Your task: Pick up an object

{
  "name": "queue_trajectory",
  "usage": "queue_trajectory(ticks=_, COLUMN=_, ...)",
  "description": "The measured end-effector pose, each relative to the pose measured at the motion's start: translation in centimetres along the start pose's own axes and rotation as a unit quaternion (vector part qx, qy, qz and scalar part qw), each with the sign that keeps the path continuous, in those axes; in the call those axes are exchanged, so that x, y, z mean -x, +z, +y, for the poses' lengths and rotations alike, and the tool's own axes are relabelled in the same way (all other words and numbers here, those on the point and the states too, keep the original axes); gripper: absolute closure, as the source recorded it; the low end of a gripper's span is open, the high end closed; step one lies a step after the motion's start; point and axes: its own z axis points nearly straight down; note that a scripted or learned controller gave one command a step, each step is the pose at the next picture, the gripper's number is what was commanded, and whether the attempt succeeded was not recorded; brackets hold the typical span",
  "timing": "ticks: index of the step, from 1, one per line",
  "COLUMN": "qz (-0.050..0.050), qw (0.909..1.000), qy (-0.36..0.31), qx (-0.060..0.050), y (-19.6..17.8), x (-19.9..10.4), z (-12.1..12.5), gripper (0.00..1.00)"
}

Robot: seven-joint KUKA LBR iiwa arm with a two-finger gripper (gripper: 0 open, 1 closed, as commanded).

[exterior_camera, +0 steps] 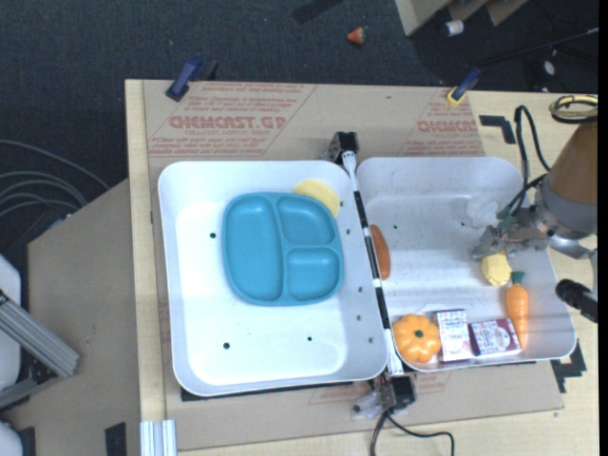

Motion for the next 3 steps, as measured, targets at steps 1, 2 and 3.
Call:
queue_trajectory(ticks=1, qz=-0.002, qw=1.0, qy=0.0, qx=0.001, y=-13.1, x=-6.5, z=-3.7, gripper=1.0)
queue_trajectory(ticks=2, qz=-0.001, qw=1.0, qy=0.0, qx=0.0, y=-14.7, x=-15.8, z=-3.6, gripper=1.0)
queue_trajectory(ticks=3, qz=-0.001, qw=1.0, qy=0.0, qx=-0.002, y=-16.9, x=-21.8, z=-8.2, gripper=1.0)
